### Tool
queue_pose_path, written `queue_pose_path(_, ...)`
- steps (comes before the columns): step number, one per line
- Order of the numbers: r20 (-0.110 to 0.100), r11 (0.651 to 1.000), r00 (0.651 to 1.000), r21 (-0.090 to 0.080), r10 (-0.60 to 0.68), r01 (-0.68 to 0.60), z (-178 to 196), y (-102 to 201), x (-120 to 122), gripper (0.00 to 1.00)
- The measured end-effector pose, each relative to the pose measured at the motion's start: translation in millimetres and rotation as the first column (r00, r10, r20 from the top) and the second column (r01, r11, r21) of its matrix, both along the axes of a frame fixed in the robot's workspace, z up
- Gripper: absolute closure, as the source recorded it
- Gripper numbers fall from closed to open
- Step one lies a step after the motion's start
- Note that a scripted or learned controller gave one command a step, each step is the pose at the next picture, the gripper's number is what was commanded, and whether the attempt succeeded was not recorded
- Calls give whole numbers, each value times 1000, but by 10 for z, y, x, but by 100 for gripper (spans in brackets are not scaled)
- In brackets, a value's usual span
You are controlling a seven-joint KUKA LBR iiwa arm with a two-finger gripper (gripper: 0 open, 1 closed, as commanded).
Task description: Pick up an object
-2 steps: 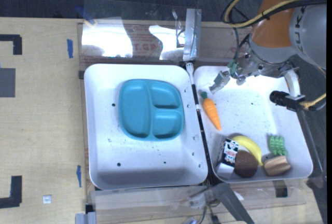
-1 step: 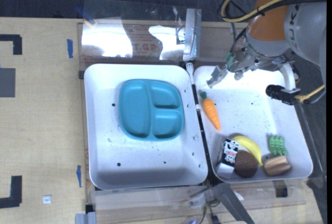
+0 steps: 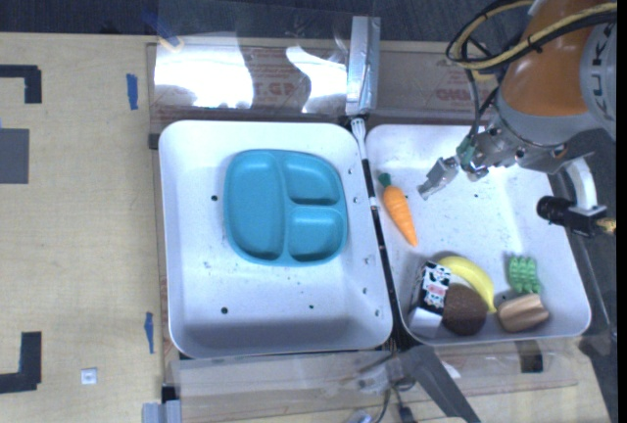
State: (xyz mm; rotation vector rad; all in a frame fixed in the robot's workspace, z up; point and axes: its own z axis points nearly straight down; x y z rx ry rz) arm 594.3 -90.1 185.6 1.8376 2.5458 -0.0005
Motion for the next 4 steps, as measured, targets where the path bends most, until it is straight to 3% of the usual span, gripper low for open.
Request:
queue_pose_path(1, -4, 998, 998, 2, 65, -65, -672, -121, 701, 0)
queue_pose_path(2, 4, 997, 997, 0, 77, -77, -985, -78, 494, 0)
queue_pose_path(3, 0, 987, 987, 0, 158, -158, -846, -252, -395, 0)
queue_pose_path(4, 5, 995, 995, 2, -100, 100, -979, -450, -1078, 0)
